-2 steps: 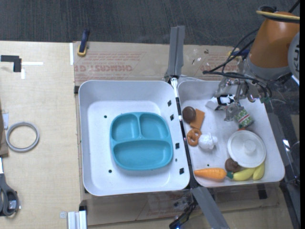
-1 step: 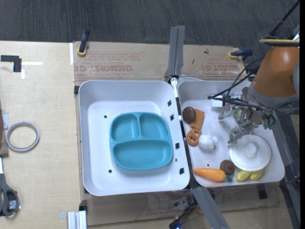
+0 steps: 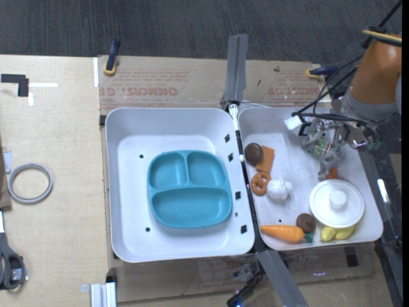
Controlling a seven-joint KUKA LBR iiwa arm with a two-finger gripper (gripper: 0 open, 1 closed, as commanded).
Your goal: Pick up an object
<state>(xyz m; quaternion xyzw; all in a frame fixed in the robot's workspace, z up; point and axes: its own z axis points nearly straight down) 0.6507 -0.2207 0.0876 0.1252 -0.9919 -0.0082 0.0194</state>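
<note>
Where the arm reaches in from the right of the camera view, the gripper (image 3: 330, 151) is seen low over the far right part of the right bin (image 3: 291, 149). Whether it is spread or pressed together cannot be told, and nothing is seen pinched in it. Just below it, a white lidded bowl (image 3: 337, 202) is set in the bin, with a yellow item (image 3: 337, 234) partly tucked under its near edge. Toward the bin's left side, a brown ball (image 3: 254, 152), an orange slab (image 3: 266, 159), a pretzel (image 3: 260, 183) and a white lump (image 3: 278, 188) are clustered. A carrot (image 3: 283, 233) lies along the near wall, a second brown ball (image 3: 305, 222) beside it. A blue divided tray (image 3: 190, 189) is placed in the left bin (image 3: 121, 171).
</note>
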